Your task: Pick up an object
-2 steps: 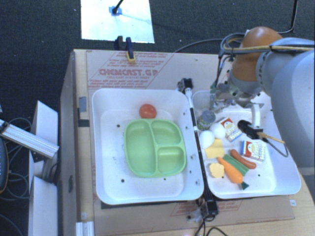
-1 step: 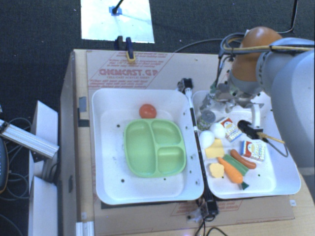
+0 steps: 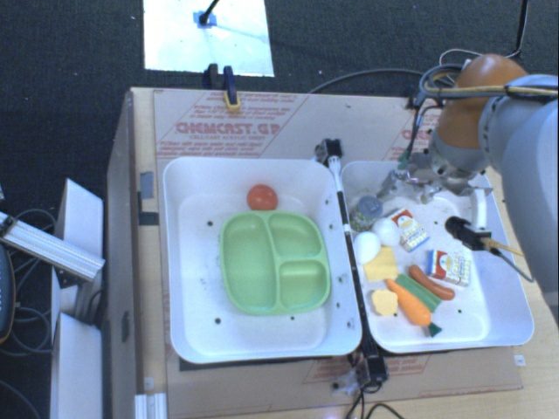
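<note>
The arm (image 3: 524, 129) is smooth grey with a rounded orange band (image 3: 476, 81); thin cables loop at its 11 o'clock side, above a metallic end effector (image 3: 410, 182).

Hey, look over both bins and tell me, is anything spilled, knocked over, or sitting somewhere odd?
Nothing looks spilled or damaged. One thing stands out: the red ball lies alone in the left bin, just behind the green divided tray, not in its compartments. All the other toy food, like the carrot and eggs, is crowded in the right bin.
</note>
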